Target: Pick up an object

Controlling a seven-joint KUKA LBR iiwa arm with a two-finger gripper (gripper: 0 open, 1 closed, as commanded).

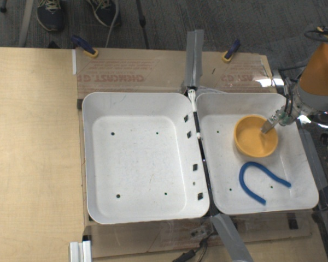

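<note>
A yellow bowl [255, 136] sits upright in the right bin [221, 195], toward its back right. A blue curved strip [259, 180] lies on the bin floor just in front of the bowl. My gripper [272, 124] comes in from the right and hangs over the bowl's right rim, its tips pointing down into the bowl. The arm's orange band [318, 70] shows at the right edge. Nothing is visibly held between the fingers.
The left bin [98, 201] lies beside the right one, joined by a central divider with clips [197, 146]. Cardboard [131, 72] lies behind the bins, held by two clamps. A wooden bench top [33, 146] stretches to the left.
</note>
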